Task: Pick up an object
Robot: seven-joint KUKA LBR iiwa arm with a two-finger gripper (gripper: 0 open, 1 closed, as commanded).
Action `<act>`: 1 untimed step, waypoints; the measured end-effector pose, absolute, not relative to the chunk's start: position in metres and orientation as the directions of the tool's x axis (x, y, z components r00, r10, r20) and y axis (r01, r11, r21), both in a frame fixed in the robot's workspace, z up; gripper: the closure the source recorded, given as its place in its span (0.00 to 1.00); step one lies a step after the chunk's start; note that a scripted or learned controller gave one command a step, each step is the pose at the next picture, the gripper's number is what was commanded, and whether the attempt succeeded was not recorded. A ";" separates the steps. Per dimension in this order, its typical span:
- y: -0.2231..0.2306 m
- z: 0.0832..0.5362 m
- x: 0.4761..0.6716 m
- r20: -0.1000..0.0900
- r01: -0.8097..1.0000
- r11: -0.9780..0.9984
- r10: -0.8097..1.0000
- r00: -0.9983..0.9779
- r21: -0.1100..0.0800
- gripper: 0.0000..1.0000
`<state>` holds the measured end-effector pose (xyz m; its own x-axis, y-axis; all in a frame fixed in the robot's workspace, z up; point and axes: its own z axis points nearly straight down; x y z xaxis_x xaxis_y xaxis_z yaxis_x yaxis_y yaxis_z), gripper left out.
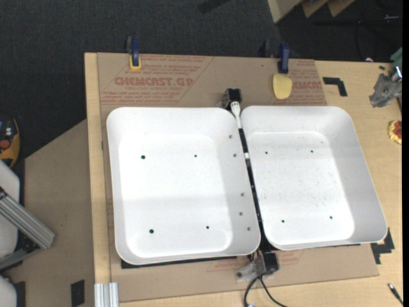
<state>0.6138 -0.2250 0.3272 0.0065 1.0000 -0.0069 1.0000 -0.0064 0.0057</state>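
Brown board point(192, 75) under two white bins point(179, 184), clamps point(133, 51) at the far edge

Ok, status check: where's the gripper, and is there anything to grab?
Gripper at far right edge of the bench, away from both bins, finger state unclear. Left bin and right bin in place. Yellow piece on board behind right bin.

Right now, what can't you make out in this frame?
Camera view:
- End effector: small, blurred and partly cut off by the right edge, so its state is unclear.
- Orange-yellow item: cut off by the right edge, so I can't tell what it is.
- Dark dots: too small to tell holes from marks.
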 end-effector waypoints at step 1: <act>-0.141 0.255 0.606 0.004 1.000 0.005 1.000 -0.005 -0.007 1.00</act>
